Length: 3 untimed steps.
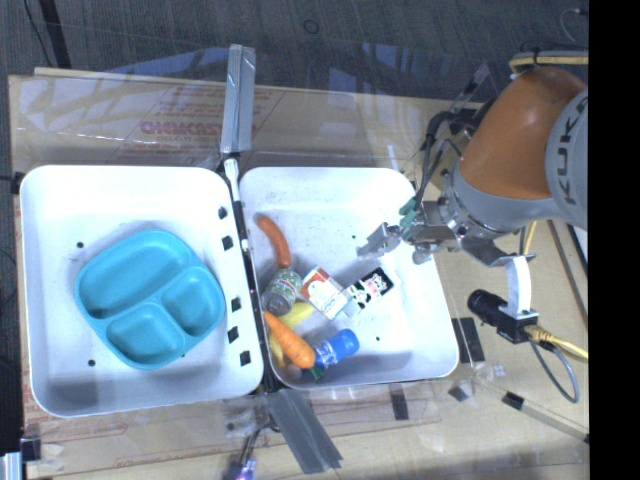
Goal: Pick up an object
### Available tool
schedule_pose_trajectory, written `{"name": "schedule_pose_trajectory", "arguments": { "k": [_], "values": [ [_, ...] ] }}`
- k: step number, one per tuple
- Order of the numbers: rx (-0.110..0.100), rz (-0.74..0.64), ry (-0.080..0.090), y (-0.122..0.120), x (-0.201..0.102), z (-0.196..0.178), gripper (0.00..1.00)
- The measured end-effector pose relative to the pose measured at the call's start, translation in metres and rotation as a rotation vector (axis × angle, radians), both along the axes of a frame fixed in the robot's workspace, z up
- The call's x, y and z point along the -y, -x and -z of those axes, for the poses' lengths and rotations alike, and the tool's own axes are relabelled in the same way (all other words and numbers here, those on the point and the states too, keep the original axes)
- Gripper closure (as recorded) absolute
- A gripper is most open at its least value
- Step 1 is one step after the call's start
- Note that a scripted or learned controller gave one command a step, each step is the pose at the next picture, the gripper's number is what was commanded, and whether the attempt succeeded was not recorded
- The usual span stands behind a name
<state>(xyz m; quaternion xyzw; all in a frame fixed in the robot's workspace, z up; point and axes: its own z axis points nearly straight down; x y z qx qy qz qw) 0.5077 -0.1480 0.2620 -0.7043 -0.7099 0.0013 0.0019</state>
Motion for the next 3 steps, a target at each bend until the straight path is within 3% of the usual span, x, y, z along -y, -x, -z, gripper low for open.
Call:
{"name": "schedule_pose_trajectory", "arguments": {
  "k": [1,2,3],
  "values": [
    [0.013,0.026,0.006,-0.029,0.039,0.138,0.0],
    [0.004,-0.101,0.0,-0.017,0.058,0.168,0.0],
    [0.004,-0.106,0.0,-0.017,0.059,0.158,1.0]
  ]
}}
